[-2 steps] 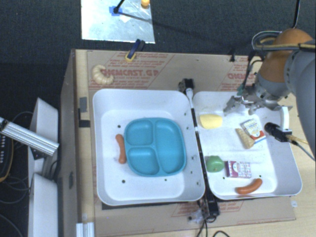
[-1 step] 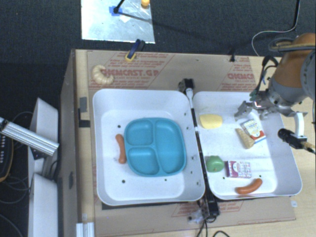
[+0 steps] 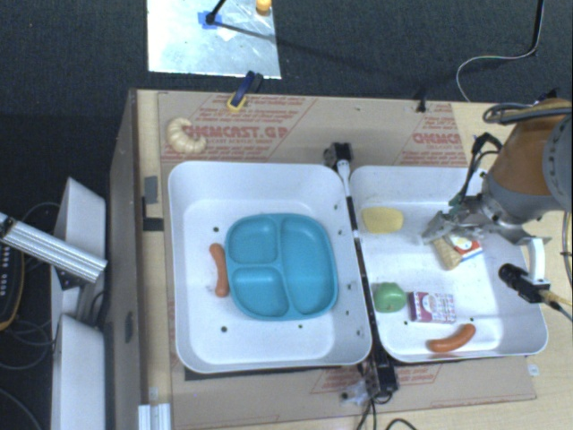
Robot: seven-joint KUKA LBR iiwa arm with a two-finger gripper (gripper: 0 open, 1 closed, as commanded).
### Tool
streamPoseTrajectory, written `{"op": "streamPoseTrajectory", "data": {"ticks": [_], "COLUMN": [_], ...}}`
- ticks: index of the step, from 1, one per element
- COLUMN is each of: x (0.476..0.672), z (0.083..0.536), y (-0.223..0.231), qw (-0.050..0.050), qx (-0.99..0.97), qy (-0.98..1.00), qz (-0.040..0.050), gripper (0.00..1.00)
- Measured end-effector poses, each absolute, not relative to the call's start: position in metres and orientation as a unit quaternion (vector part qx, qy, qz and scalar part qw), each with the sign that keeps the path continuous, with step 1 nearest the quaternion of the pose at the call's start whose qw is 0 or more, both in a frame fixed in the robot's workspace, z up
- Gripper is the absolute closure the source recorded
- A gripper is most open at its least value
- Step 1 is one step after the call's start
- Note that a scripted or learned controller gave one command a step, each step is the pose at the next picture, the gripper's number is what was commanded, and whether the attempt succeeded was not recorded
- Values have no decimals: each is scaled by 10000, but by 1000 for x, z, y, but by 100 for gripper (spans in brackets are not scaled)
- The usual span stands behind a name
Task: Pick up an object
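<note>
My hand (image 3: 450, 227) hovered directly over the tan packet (image 3: 457, 251), whose long axis perhaps ran diagonally; whether the hand was spread, I could not tell.

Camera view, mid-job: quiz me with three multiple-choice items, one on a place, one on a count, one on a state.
1. Where is the blue tray?
A. left bin
B. right bin
C. on the bench outside both bins

2. How many sausages lie in the bins?
A. one
B. two
C. four

3. How does the gripper stand?
A. over the left bin
B. over the right bin
C. outside both bins

Answers:
1 A, it sits in the left bin.
2 B, one beside the tray, one in the right bin.
3 B, low by the small packet.
</note>
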State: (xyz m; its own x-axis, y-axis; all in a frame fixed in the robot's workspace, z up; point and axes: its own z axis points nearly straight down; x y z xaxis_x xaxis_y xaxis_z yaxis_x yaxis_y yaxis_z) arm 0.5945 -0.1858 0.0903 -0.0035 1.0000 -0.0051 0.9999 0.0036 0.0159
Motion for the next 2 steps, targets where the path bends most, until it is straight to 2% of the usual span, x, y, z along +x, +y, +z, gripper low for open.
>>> {"op": "streamPoseTrajectory", "data": {"ticks": [1, 2], "x": [672, 620], "z": [91, 114], "y": [-155, -189], "qw": [52, 17], "qx": [7052, 7066], "qy": [7090, 7077], "qz": [35, 3], "gripper": [0, 0]}}
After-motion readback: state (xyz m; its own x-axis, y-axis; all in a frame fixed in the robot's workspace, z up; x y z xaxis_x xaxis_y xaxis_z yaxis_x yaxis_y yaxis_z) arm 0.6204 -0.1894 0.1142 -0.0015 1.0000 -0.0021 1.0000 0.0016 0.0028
